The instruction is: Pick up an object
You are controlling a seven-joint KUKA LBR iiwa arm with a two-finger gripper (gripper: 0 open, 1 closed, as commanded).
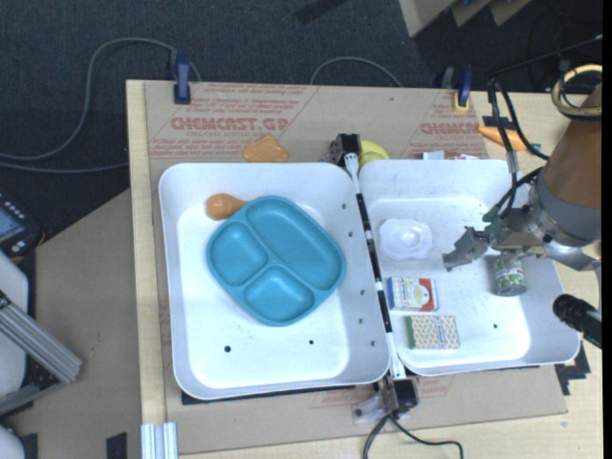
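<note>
Bench (153, 256): a tan board with red lettering along its far edge is lying under both bins, clamped by two blue clips at the back.
Left bin (191, 352): it is sitting on the left half of the board, holding the blue plate and the orange lump.
Right bin (497, 347): it is sitting just beside the left bin, their inner rims touching along a dark seam; it is holding the clear cup, the small can and two packets.
Arm (583, 175): it is reaching in from the right, its brownish wrist section hanging over the right bin's far right side.
Blue plate (275, 258): a three-part divided plate is resting flat in the left bin, toward its far half.
Claw (467, 250): it is hovering low over the right bin, between the clear cup and the small can; nothing is showing between its tips, and how wide it is standing is something I cannot tell.
Clear cup (404, 238): it is lying near the right bin's left wall.
Packets: a red-and-white one (413, 294) and a green-speckled one (432, 332) are lying flat, one just in front of the other.
Small can (509, 277): it is standing just right of the claw.
Orange lump (224, 206): it is touching the plate's far left edge.
</note>
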